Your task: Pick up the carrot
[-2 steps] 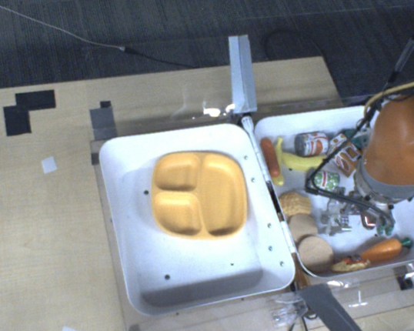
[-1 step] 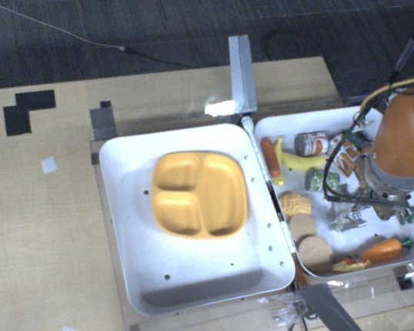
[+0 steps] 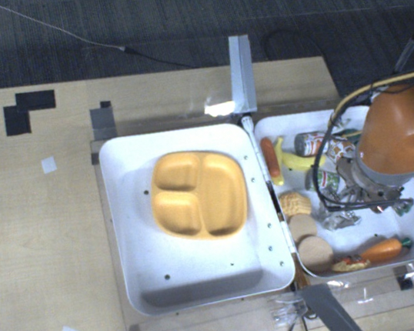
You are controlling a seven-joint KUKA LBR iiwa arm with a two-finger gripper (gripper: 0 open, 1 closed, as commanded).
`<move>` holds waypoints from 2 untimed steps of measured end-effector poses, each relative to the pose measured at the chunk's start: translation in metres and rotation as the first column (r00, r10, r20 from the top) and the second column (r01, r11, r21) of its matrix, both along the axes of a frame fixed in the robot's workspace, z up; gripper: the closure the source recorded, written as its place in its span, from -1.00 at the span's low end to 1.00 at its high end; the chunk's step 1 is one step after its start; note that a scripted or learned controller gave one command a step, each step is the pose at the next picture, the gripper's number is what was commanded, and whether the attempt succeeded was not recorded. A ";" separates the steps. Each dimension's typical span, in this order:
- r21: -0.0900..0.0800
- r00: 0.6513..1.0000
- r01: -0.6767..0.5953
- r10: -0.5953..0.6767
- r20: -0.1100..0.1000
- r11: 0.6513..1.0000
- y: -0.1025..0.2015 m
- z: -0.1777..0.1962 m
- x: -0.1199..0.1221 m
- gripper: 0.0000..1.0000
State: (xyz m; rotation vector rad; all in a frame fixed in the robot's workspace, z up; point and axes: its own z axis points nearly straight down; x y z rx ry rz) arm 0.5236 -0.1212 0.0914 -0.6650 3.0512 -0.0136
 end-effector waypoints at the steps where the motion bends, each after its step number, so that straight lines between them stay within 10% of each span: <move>1: -0.006 0.884 -0.467 0.467 -0.006 0.884 0.025 0.000 0.021 1.00; 2: -0.012 0.674 -0.738 0.738 -0.015 0.674 -0.072 -0.001 -0.027 1.00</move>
